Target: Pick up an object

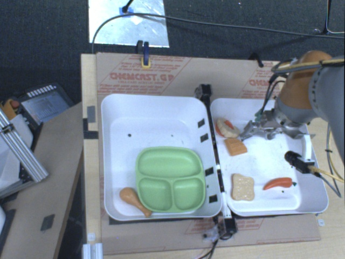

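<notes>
In the right bin point(310, 198) lie a white-and-red fruit slice point(225, 127), an orange block point(235, 146), a slice of bread point(242, 187) and a red chili pepper point(278, 183). My gripper point(249, 131) hangs low over the back of this bin. Its tip is just right of the fruit slice and just above the orange block. I see nothing held in it. The grey arm point(310, 99) reaches in from the right.
The left bin point(116, 144) holds a green divided plate point(170, 178) and a tan drumstick point(135, 199) at its front left. A black divider point(211, 139) runs between the bins. A black fitting with cables point(297, 162) sits over the right bin's right side.
</notes>
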{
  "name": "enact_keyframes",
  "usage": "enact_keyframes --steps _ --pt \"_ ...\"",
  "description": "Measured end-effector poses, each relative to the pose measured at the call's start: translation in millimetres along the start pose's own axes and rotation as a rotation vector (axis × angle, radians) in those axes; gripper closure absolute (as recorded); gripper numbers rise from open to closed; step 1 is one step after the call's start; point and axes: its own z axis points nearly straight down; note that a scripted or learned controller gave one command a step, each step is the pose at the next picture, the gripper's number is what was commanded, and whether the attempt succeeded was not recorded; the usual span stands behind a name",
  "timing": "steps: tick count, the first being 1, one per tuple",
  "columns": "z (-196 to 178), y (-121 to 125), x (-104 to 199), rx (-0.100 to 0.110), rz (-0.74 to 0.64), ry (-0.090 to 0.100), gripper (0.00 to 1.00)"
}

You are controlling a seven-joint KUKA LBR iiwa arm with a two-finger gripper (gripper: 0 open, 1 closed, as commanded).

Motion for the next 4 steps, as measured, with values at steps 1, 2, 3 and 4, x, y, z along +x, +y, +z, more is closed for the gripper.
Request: enact_keyframes --steps 1,2,3,4 --pt "-12 1 0 -0.004 -0.001 -0.001 1.00" --pt "-62 -4 -6 -0.005 0.001 -0.001 1.00" --pt "-116 -2 -6 -0.007 -0.002 -0.001 1.00" --pt "-127 -21 34 -0.002 -0.006 0.002 1.00"
